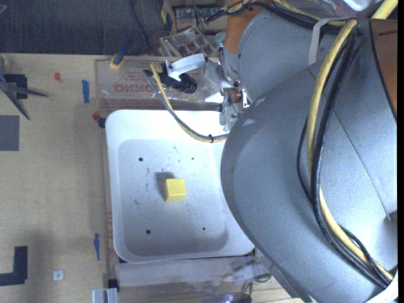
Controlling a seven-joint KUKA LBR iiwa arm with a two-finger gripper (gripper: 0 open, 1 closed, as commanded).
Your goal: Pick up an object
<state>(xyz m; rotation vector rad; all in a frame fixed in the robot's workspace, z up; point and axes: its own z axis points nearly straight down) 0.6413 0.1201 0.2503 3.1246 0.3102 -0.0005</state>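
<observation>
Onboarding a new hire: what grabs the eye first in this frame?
The bulky grey robot arm dominates the right side, looming over the shallow white bin. A small yellow cube sits near the bin's middle, bright against the white floor and apart from the arm.

This is a robotics lab. A grey arm [303,169] looms over a plywood desk [50,169] marked with blue tape [86,91]. Loose cables [134,5] trail behind.
</observation>
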